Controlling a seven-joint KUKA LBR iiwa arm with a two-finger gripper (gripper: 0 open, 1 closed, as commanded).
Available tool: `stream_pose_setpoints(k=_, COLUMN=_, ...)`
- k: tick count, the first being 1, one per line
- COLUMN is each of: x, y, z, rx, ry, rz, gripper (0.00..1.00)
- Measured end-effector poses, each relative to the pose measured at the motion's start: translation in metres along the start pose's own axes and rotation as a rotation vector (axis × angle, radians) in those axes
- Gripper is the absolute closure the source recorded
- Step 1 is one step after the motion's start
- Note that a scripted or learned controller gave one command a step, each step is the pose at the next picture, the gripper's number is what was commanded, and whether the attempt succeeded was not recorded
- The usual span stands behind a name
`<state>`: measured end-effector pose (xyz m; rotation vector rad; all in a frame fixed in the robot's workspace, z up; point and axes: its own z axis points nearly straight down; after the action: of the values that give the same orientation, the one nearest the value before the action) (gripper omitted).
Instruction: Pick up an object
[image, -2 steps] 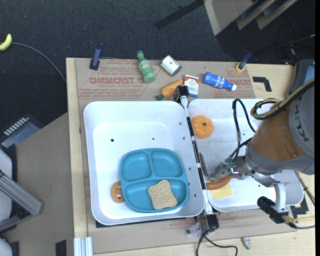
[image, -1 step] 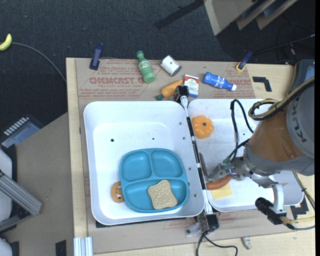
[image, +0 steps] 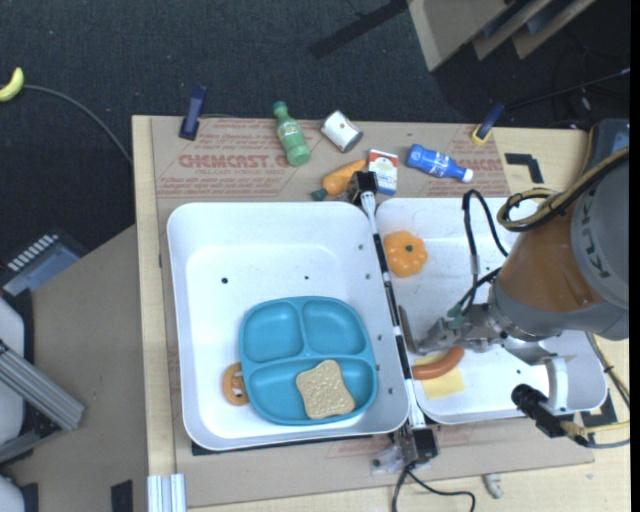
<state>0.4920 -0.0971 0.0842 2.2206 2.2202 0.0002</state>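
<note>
1. The hand (image: 447, 333) is low in the right bin (image: 520, 400), near its left wall; whether it is spread or pinching, I cannot tell.
2. Right under it lies a hot dog (image: 438, 365), on a yellow slice (image: 447, 385).
3. Beyond the hand, an orange pumpkin (image: 404, 253) sits by the divider.
4. Across in the left bin (image: 200, 300), a blue plate (image: 300, 340) carries bread (image: 324, 389), pretzel (image: 234, 384) alongside.

Left bin (image: 200, 250): tray (image: 290, 340) holding toast (image: 324, 389). Right bin (image: 440, 215): pumpkin (image: 405, 253) behind sausage (image: 438, 366). Bottles (image: 291, 134) behind bins.
</note>
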Motion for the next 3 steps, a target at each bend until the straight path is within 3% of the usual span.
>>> stream_pose_setpoints(k=1, x=-0.0036, y=-0.0135, z=0.0000, rx=0.004, ry=0.002, rz=0.000, gripper=0.00)
stream_pose_setpoints(k=3, x=-0.0016, y=-0.0058, z=0.0000, rx=0.000, ry=0.000, rz=0.000, gripper=0.00)
